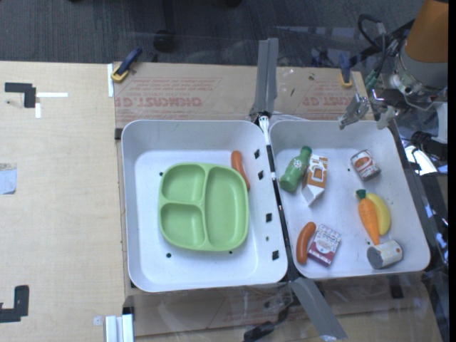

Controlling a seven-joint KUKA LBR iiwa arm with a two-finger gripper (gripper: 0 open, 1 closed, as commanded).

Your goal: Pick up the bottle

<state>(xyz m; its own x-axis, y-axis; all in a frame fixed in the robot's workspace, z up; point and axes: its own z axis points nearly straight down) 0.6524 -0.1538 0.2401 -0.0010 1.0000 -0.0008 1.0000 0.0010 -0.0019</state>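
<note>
Two white bins sit side by side on your desk, and the bottle (295,169) lies in the right bin (410,191), near its left wall, tilted, touching the small carton (315,179) beside it. That contact probably makes your grasp awkward from the right. The bottle is green with a darker cap and a pale label. Your gripper (365,110) hangs over the bin's far rim, well apart from it, fingers (353,114) spread and pinching nothing, so the pick is not yet begun.

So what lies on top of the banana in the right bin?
A carrot lies along the left side of the banana, overlapping it. The banana's left part is covered by it; its right edge shows.
</note>
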